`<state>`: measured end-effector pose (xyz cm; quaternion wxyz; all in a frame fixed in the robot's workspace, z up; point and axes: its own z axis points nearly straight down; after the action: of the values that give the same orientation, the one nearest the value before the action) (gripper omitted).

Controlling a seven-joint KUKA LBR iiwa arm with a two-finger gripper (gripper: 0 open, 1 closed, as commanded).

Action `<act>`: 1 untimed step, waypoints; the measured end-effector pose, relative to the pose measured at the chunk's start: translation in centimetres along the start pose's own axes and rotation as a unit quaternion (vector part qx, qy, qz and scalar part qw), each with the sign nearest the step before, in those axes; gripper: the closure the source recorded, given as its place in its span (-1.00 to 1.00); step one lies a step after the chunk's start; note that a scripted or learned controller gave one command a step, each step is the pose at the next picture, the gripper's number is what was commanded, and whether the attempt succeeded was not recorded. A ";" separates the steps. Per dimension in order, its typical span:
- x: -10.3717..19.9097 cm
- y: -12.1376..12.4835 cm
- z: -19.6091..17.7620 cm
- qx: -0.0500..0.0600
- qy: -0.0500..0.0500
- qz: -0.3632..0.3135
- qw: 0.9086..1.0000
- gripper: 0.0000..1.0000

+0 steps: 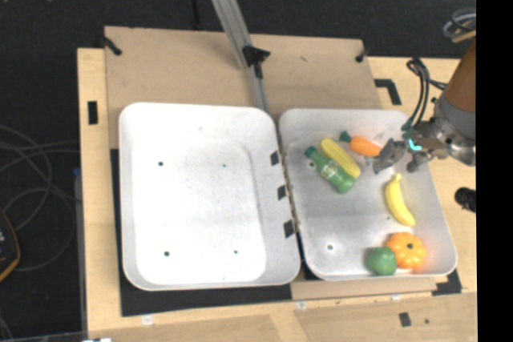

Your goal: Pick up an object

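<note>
Camera view from above the bench (192, 64) has the arm reaching in from the right, its gripper (398, 157) hanging over the right bin (337, 232), close to that bin's upper right corner. Its two dark fingers (385, 158) look spread apart with nothing between them. Just left of them lies a small orange carrot (365, 146), and just below them a banana (398, 201) lies lengthwise. Further left, an ear of yellow corn (340, 158) rests against a green bottle (331, 170), both slanted. Down at the bin's lower right corner, an orange pumpkin (409, 250) sits touching a green ball-shaped fruit (381, 260). Beside it, the left bin (200, 196) shows only its white floor
</note>
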<state>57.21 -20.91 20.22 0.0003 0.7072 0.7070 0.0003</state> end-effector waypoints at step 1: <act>0.0 0.0 0.0 0.000 0.000 0.000 1.000 -1.00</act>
<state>57.21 -20.91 20.22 0.0003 0.7072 0.7070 0.0003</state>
